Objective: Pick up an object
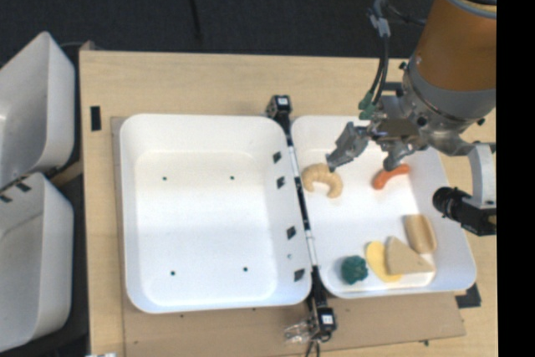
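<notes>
The gripper is being held over the right bin, jaws spread apart and gripping nothing. The croissant, a pale tan crescent, is lying near the bin's left wall, just below one finger. The jaws should be centred across its narrow middle before closing. Contact is probably not yet made.

One fixed camera looks down aslant on both white bins
</notes>
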Controlling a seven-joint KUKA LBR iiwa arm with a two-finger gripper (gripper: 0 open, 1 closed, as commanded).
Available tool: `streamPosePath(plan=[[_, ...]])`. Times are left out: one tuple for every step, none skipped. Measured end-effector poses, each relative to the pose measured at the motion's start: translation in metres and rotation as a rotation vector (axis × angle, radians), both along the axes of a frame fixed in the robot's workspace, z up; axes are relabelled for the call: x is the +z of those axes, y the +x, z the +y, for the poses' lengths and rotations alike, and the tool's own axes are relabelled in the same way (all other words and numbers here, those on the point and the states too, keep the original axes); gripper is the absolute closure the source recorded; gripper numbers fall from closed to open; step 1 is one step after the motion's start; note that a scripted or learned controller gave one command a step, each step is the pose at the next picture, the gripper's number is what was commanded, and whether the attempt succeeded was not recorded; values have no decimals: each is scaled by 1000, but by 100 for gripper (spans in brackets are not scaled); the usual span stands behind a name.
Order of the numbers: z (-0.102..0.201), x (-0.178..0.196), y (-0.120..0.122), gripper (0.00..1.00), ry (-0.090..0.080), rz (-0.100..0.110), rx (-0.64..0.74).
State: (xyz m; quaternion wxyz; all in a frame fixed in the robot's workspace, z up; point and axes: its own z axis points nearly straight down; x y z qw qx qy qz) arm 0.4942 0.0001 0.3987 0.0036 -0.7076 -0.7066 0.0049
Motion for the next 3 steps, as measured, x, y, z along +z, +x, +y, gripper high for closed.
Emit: streamPosePath(plan=[[103, 148, -5, 0, 7, -31, 14], [201, 153, -2, 0, 4, -14, 14], [222, 152, -4, 0, 2, -14, 7]])
